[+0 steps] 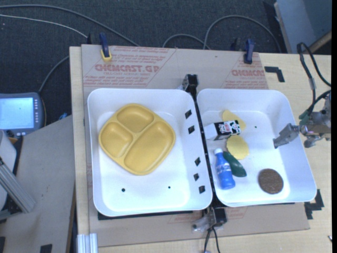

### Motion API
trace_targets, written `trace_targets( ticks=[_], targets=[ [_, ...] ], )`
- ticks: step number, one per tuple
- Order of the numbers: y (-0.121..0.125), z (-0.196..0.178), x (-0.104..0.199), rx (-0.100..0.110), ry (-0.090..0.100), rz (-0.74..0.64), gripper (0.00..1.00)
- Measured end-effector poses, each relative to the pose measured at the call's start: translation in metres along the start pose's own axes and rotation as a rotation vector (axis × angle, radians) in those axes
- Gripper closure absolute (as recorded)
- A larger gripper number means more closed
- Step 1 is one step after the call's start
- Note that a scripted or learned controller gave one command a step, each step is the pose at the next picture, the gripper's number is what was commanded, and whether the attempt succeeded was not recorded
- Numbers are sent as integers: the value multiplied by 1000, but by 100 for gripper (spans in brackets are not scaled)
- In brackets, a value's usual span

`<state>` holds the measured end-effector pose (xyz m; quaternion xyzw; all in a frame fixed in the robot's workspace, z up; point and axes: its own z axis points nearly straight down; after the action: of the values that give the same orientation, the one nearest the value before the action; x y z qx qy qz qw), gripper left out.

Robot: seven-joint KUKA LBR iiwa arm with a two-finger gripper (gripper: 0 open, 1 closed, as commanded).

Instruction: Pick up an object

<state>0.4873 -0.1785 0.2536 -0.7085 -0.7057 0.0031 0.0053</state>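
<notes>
The right bin (284, 107) holds several small objects. A black-and-white carton (227, 128) lies near its left wall, with a pale yellow piece (229, 116) just behind it. In front of the carton sits a yellow round item (238, 147), then a blue bottle (224, 169) beside a dark green item (236, 165). A brown disc (270, 181) rests near the front right corner. My gripper (287, 135) hangs over the right side of this bin, apart from all the objects, with nothing seen in it.
The left bin (100, 188) carries a yellow divided plate (137, 138). A black divider with clips (196, 141) runs between the bins. Blue clamps (105, 45) hold the cardboard at the back. A small screen (19, 111) stands off the bench at left.
</notes>
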Motion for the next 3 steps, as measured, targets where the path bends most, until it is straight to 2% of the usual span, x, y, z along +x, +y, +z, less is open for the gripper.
trace_targets(
  ticks=[1, 2, 3],
  targets=[
    [2, -6, 1, -12, -3, -4, 0],
    [5, 50, 11, -5, 1, -5, 0],
    [10, 100, 3, -6, 0, -3, 0]
  ],
)
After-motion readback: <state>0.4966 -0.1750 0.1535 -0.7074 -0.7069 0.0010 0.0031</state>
